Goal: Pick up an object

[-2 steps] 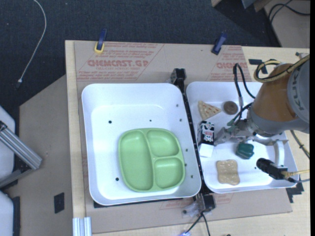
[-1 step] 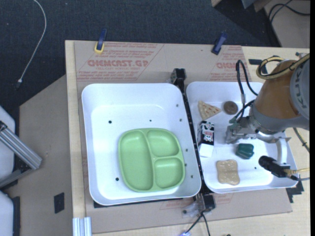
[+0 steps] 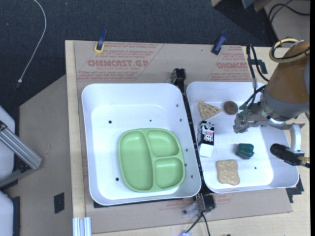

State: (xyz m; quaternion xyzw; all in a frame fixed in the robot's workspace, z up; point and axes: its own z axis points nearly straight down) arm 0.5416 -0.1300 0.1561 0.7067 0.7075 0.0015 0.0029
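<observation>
Several small objects are spread in the right bin (image 3: pixel 283 181), and none has been lifted; the approach step is judged to be in hand. The gripper (image 3: pixel 242 124) is poised between the brown disc (image 3: pixel 230 107) and the green object (image 3: pixel 244 150). Its opening cannot be told. A target must next be chosen and descended upon.
</observation>
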